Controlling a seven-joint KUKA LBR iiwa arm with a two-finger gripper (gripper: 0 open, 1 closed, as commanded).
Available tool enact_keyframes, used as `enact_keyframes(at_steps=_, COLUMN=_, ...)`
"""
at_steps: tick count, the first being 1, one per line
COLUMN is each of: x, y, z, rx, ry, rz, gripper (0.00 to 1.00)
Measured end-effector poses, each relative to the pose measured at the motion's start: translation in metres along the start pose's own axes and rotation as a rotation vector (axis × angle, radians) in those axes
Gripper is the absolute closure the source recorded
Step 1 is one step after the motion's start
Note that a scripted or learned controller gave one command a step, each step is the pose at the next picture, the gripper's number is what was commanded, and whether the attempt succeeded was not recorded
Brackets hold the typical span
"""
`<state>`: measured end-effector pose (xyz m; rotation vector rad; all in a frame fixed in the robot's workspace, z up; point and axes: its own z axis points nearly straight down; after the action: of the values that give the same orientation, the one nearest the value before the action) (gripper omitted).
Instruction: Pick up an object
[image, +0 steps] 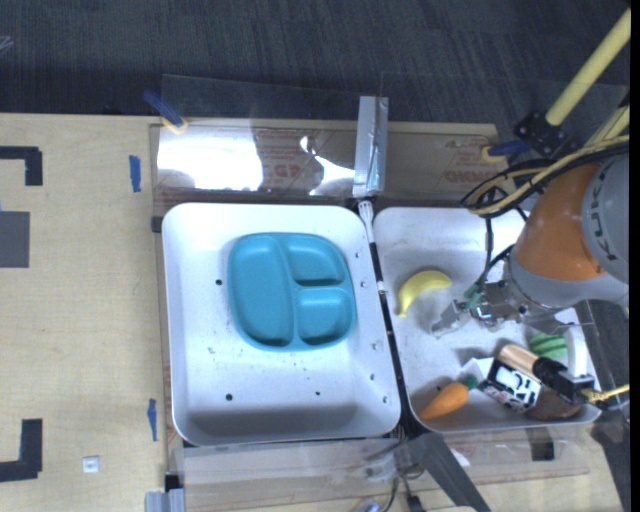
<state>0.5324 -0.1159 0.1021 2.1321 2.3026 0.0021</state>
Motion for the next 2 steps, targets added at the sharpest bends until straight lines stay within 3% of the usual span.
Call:
enact_keyframes(at_steps=1, x=-0.017, y=0.069, z=0.016, rx=0.000, ry=0.000, rz=0.045, gripper=0.00)
enact_keyframes(at_steps=2, x=0.017, y=0.087, z=0.016, rx=-0.003, ry=-0.001, rz=-0.075, gripper=0.00)
